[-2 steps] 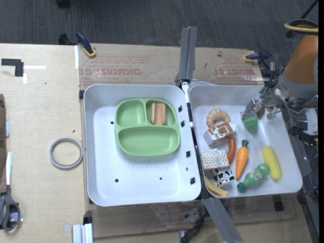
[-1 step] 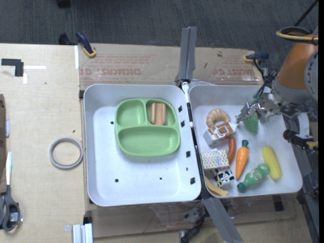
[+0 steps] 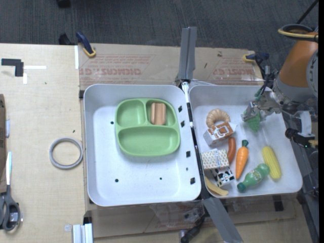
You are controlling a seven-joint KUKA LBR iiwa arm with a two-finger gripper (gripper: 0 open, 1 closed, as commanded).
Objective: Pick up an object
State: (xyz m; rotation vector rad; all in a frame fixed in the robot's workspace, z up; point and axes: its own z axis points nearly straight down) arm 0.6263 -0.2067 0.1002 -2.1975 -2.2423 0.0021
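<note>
Green showed between the fingers of the hand (image 3: 254,116), which pinched a small green object (image 3: 253,122) at about two o'clock in the right bin (image 3: 291,186). The grasp looked made; judging by its closeness to the floor, the lift remained.

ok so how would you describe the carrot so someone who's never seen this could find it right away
Look in the right-hand white bin, the one crowded with toy food. Near its middle lies the carrot, pointing toward the front edge with its green top toward the back. It is the bright orange tapered piece, between the darker reddish sausage on its left and the yellow corn cob on its right.
</note>
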